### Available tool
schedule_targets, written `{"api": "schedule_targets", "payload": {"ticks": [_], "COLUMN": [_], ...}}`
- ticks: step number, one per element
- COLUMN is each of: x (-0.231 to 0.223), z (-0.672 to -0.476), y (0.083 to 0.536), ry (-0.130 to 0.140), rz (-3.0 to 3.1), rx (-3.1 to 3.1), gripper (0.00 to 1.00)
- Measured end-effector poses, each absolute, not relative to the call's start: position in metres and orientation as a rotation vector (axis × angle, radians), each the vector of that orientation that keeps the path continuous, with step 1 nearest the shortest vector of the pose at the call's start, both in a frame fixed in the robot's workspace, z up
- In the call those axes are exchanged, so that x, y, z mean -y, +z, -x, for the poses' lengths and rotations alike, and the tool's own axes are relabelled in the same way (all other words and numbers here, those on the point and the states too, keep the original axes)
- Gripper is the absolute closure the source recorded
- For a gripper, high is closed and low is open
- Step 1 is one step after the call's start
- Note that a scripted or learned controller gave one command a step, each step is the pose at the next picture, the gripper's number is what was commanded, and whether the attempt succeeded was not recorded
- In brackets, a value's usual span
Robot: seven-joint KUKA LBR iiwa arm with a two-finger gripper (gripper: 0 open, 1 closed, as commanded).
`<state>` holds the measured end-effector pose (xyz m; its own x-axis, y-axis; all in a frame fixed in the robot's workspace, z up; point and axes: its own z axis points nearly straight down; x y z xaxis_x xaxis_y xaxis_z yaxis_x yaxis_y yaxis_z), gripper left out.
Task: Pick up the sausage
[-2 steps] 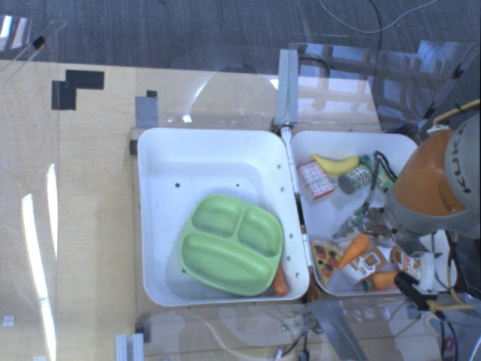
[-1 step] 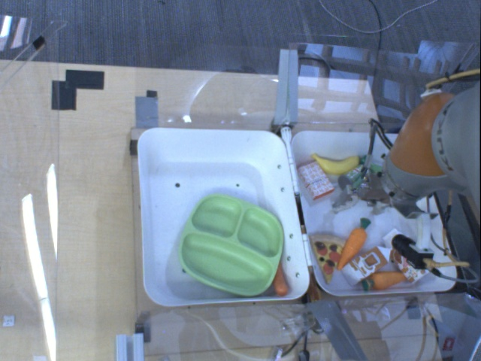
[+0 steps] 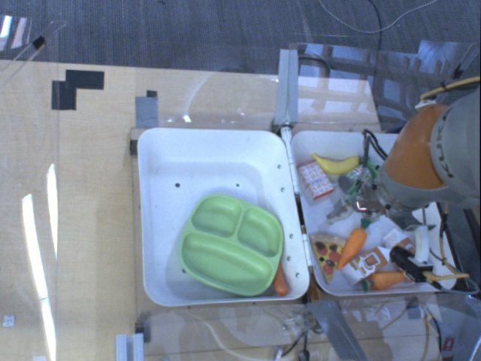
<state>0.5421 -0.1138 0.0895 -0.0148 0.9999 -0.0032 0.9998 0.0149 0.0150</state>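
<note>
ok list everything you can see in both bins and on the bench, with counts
bins: 2, white, side by side on the bench
divided plate: 1, green, left bin, toward the near right corner
sausage: 1, orange-brown, left bin, partly under the plate's right edge
banana: 1, yellow, right bin, far side
carrots: 2, orange, right bin, middle and near edge
pizza slice: 1, right bin, near left
small carton: 1, red and white, right bin, left side
arm: 1, grey and orange, over right bin
gripper: 1, above right bin

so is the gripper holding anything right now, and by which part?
Cannot be told. The gripper hangs over the right bin, near the banana and carrot; no item visibly sits between its fingers.
</note>
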Motion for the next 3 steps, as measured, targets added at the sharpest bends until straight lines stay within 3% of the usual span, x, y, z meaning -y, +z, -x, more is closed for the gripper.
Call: {"api": "schedule_targets", "payload": {"ticks": [1, 2, 3], "x": [0.103, 0.175, 0.143], "z": [-0.506, -0.522, -0.563], "y": [0.102, 0.174, 0.089], "ry": [0.005, 0.006, 0.011], "rz": [-2.187, -2.174, -2.154], "rx": [-2.250, -2.257, -2.270], "gripper": [0.00, 0.00, 0.00]}}
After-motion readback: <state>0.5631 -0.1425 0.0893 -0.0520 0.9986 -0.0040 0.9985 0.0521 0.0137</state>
